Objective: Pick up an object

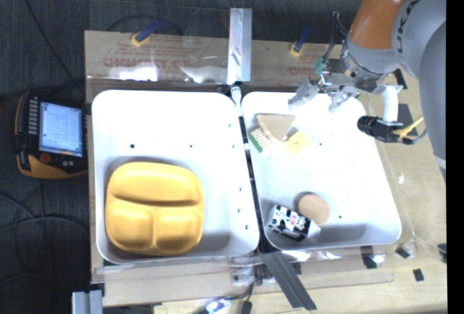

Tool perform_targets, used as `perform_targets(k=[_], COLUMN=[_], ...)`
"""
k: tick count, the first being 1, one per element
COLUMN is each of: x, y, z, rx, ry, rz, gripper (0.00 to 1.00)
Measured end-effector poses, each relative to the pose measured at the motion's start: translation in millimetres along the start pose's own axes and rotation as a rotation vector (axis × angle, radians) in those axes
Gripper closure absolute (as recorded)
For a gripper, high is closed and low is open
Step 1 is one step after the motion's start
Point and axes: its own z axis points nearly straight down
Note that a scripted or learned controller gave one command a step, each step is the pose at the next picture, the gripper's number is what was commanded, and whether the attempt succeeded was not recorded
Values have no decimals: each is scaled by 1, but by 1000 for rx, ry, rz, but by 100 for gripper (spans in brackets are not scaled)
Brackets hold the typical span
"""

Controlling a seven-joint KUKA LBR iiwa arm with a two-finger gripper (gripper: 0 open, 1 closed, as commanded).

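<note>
Claw (322, 96) hangs over the right bin's (377, 182) far edge with fingers spread, gripping nothing; no pick is made yet. Left bin (101, 109) holds a yellow block (154, 207). Right bin holds a tan wedge (275, 123), yellow card (298, 143), cork disc (312, 207) and patterned box (289, 222). Arm (384, 15) reaches in from the right, wrist angled down toward the wedge, the likeliest target.

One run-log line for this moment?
gripper: open, over right bin far edge | holding: nothing | yellow block: left bin
</note>
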Motion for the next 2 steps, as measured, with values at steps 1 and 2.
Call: perform_targets(k=[1,2], x=[-20,-46], y=[-61,-53], z=[111,66], rx=[0,-1], ry=[0,1], rz=[-91,-165], gripper=[0,0])
